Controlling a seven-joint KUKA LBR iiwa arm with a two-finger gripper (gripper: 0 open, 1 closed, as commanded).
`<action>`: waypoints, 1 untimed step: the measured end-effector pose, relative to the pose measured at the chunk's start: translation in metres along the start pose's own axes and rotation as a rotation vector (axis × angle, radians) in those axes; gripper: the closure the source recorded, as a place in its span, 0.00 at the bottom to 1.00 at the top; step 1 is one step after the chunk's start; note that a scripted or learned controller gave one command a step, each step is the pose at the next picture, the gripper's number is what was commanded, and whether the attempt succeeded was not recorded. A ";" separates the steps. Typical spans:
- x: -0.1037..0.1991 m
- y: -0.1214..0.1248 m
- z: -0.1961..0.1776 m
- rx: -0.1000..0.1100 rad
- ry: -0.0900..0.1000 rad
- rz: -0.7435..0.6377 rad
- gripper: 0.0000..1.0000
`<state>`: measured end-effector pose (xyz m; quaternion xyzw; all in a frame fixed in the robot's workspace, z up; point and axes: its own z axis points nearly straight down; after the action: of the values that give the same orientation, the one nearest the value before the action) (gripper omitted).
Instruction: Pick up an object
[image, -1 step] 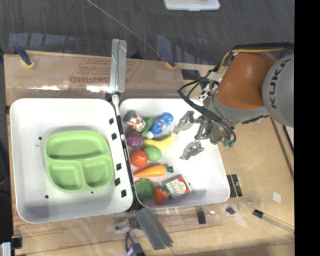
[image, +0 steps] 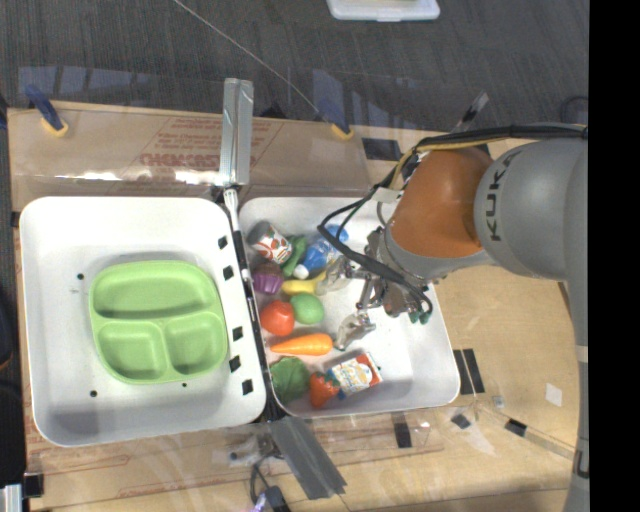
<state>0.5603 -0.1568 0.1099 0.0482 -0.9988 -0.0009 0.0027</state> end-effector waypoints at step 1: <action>0.065 0.022 0.018 0.002 -0.007 0.071 0.00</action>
<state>0.4931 -0.1412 0.0922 0.0126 -0.9999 -0.0001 -0.0008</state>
